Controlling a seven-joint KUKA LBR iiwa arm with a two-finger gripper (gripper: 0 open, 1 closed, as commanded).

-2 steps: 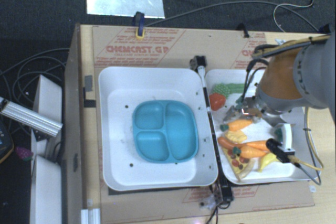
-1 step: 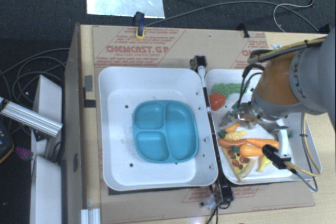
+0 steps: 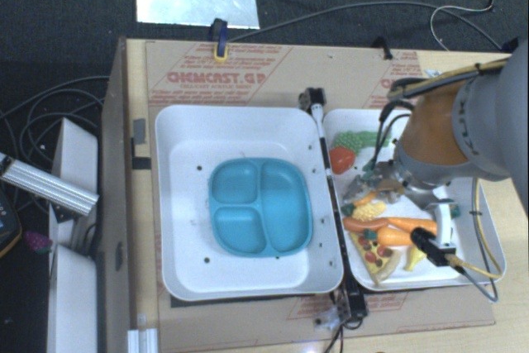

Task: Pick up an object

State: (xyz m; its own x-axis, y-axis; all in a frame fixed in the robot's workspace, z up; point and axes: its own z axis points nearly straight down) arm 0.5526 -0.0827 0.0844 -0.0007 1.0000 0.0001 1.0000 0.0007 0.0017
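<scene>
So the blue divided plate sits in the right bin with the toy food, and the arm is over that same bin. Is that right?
Not quite. In the camera view the blue divided plate lies in the left bin, apart from the toy food. The toy food is in the right bin, and the arm is over that bin, as you said.

Both white bins (image 3: 178,178) appear to be smooth, slightly glossy plastic. The blue divided plate (image 3: 260,207) is smooth matt plastic. The bench top (image 3: 248,74) is brown printed cardboard (matt). The arm (image 3: 463,128) has a smooth grey casing.
</scene>
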